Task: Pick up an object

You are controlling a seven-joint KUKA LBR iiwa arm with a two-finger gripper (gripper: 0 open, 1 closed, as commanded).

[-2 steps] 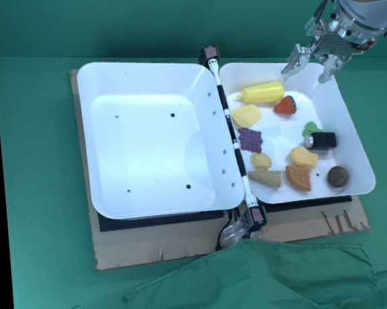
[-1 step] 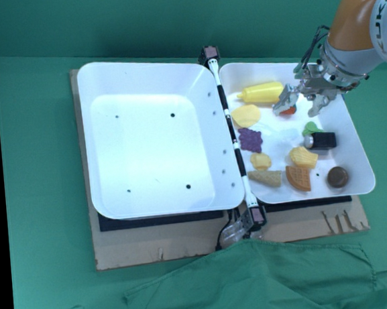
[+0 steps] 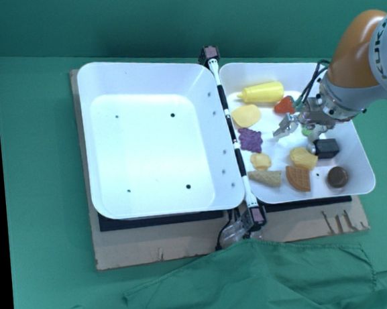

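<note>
Two shallow white bins sit side by side on a cardboard sheet (image 3: 155,251) over a green bench cover. Between them runs a white and black divider bar (image 3: 230,130). The left bin (image 3: 90,126) shows a bare floor with a few small dark dots. The right bin (image 3: 356,170) holds a scatter of toy food pieces.

Along the far side of the right bin lies a yellow mustard bottle (image 3: 262,92) on its side. Just beside it, toward the arm, is a red strawberry-like piece (image 3: 284,105). A pale yellow chip-shaped piece (image 3: 246,115) lies near the divider, with a purple grape bunch (image 3: 250,139) just below it in the view. Further down are a small yellow piece (image 3: 261,160), a tan cone-like piece (image 3: 266,177), an orange waffle wedge (image 3: 298,178), a yellow cheese-like chunk (image 3: 303,157), a black block (image 3: 327,148) and a brown round piece (image 3: 337,177) near the bin's corner.

The grey arm with its orange band (image 3: 356,49) reaches in from the right, and the gripper (image 3: 297,125) hangs over the middle of the right bin, between the strawberry piece and the cheese-like chunk. Its jaws appear spread, with nothing visibly pinched between them. A greenish object (image 3: 308,131) sits just under the wrist, partly hidden, and what it is cannot be told.

A fold of green cloth (image 3: 258,279) covers the near edge of the bench.
</note>
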